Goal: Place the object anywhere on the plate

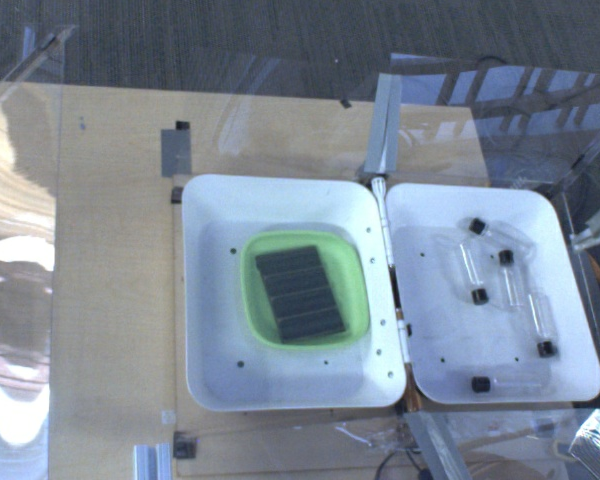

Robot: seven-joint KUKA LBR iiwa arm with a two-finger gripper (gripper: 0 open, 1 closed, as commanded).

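Plate (252,280) and object (300,294) sit together in the left bin (205,268): the plate is lime green, squarish with rounded corners, and rests on the bin floor slightly toward the wall shared with the neighbouring bin. The object, a dark grey rectangular block with ridges running across it, lies flat inside the plate's hollow, turned at a slight angle so its long sides lean toward the upper left. It lies wholly within the green rim, and green shows on every side of it. The right bin (430,218) holds several clear tubes (507,280) with small black caps, scattered loosely across its floor and pointing in different directions; most lie apart from one another, and one black-capped piece sits near the bin's lower wall. Both bins touch along their inner edges on a pale wooden bench (110,268). A grey metal strip (384,123) rises from the seam between them toward the top. Bright glare (15,258) falls across the bench at far left. Whether the gripper is apart or together cannot be told from this view.
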